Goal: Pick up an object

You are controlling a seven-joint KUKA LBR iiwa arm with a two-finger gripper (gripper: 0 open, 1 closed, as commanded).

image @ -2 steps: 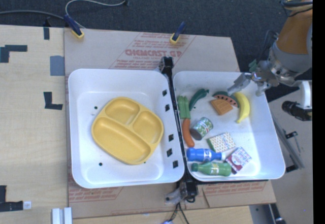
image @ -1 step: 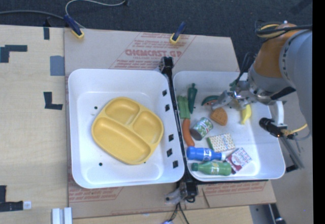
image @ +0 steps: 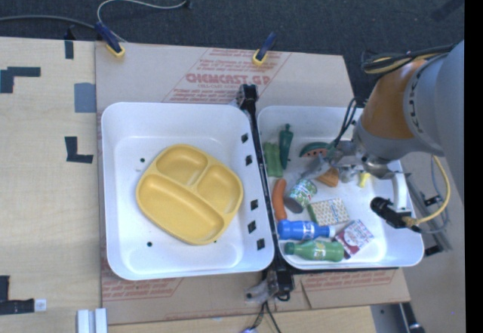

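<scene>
I see a wooden bench with a cardboard sheet [image: 226, 78] under two white bins; dark floor lies beyond. My gripper [image: 332, 161] hangs over the right bin [image: 400, 245]; I cannot tell its state. Just beside it lies an orange piece [image: 328, 179], below it a small can [image: 303, 191], a patterned packet [image: 330, 212] and two bottles, one blue [image: 302, 230], one green [image: 317, 251]. Far to its left, the other bin [image: 121, 173] bears one yellow tray [image: 189, 192].

A yellow divided plate [image: 189, 193] lies in the left bin [image: 121, 173]; two yellow clamps [image: 110, 38] grip the cardboard [image: 219, 75].
</scene>
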